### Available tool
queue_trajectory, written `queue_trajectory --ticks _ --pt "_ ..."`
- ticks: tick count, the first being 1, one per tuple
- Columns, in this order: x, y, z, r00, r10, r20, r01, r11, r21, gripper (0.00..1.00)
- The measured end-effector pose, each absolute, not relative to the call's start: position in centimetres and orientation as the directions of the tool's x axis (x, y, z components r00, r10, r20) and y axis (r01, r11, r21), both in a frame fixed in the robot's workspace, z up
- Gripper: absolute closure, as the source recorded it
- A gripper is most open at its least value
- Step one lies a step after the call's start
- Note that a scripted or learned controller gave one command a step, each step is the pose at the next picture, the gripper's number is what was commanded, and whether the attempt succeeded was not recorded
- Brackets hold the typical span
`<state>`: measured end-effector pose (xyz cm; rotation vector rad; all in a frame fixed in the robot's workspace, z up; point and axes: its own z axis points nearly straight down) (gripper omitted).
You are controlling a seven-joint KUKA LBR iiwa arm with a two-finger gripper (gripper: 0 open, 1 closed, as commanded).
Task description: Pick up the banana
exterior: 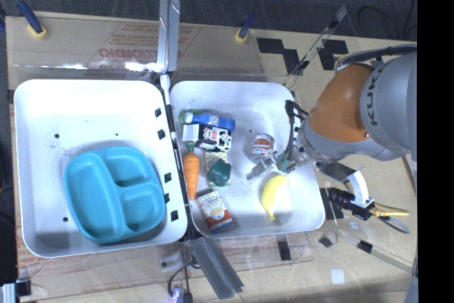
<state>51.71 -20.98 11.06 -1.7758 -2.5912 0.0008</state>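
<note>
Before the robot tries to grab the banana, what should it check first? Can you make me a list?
1. Yellow curved banana lies in the right white bin: ok.
2. Claw sits just above the banana: ok.
3. Banana between the claw's tips: not ok, it lies free.
4. Small red-and-white can right by the claw could get bumped: not ok.
5. Orange carrot stays well aside: ok.
6. Claw open enough: cannot tell.

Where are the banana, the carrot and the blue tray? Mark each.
banana [272,196]: camera view, middle of its yellow body.
carrot [191,176]: camera view, mid-length.
blue tray [113,193]: camera view, central divider.
</note>
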Motion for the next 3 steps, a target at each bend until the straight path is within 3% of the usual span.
queue_trajectory --ticks 1,2,3 --pt "48.1 -21.0 9.2 -0.392 0.920 0.001 0.920 0.392 0.000 0.00" --pt "48.2 -21.0 10.2 -0.397 0.918 0.001 0.918 0.397 0.000 1.00" --pt "47.7 -19.3 18.3 -0.190 0.982 0.000 0.982 0.190 -0.001 1.00"
